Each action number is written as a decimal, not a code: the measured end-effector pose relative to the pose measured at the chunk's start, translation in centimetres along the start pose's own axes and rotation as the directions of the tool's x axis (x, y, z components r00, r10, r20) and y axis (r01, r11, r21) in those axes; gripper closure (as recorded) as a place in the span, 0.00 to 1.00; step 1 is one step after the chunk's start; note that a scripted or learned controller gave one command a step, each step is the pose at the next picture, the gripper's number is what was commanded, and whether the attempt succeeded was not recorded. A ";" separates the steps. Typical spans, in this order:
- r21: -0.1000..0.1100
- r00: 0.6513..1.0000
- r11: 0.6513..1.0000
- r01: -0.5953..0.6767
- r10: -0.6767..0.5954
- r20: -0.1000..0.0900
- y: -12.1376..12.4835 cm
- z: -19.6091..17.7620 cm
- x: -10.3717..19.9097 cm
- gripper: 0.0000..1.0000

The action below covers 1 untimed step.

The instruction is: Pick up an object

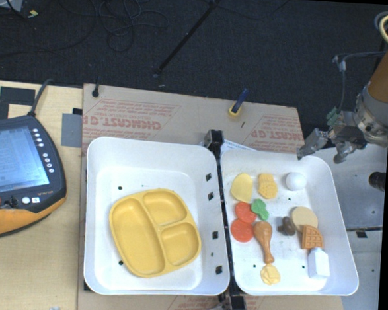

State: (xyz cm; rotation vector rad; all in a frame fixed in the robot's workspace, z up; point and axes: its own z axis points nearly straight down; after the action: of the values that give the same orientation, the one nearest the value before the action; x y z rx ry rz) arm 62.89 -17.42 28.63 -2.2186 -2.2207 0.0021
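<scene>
The right bin (pixel 340 194) holds several toy foods: a white egg (pixel 295 181), a corn piece (pixel 267 185), a pale yellow slice (pixel 243 186), a green piece (pixel 260 207), two red slices (pixel 242 230), a drumstick (pixel 264 239), a bun (pixel 303 218), a waffle (pixel 312 237), a white block (pixel 317 262) and a small yellow piece (pixel 270 274). My gripper (pixel 327 148) hangs above the bin's far right corner, clear of all the food. Its two dark fingers (pixel 310 146) are spread open with nothing between them.
The left bin (pixel 104 158) carries a yellow three-compartment tray (pixel 154 231). A control pendant with a screen (pixel 14 165) lies on the bench at far left. A blue and yellow clip (pixel 237 106) sits on the cardboard behind the bins.
</scene>
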 end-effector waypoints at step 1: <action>0.001 1.000 1.000 0.002 -0.002 0.000 0.0 -1.0 0.0 1.00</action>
State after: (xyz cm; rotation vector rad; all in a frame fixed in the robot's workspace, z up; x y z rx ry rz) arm 62.91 -17.43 29.63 -2.2161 -2.2222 0.0023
